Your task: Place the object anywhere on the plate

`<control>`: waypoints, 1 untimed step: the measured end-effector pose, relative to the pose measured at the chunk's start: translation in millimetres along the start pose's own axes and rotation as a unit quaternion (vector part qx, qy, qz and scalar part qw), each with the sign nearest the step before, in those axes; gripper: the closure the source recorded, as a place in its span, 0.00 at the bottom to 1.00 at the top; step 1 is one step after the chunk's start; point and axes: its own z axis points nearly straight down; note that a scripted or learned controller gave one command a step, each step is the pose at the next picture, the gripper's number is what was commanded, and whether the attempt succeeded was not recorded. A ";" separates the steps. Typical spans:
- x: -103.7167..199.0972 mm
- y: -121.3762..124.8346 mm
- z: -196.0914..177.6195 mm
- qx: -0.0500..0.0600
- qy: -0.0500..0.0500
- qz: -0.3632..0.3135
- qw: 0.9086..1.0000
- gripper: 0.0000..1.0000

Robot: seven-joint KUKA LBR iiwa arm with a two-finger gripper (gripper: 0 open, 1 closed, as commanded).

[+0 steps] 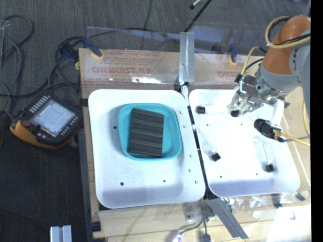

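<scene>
The dark ribbed block (pixel 147 132) lay on the teal plate (pixel 174 140) in the left bin (pixel 106 180), so placing looked finished. Farther back, over the right bin (pixel 237 178), the claw (pixel 246 104) hung; its opening could not be told. Next: clearing away.

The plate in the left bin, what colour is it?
Turquoise blue; the plate shows best in the camera view, with a dark ridged block on it.

A dark grey ridged block (pixel 147 132) lies on a turquoise plate (pixel 173 130), in a white bin (pixel 106 175), seemingly black-dotted.
</scene>
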 end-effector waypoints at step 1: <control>34.7 -34.9 13.5 0.000 0.002 -0.120 0.993 1.00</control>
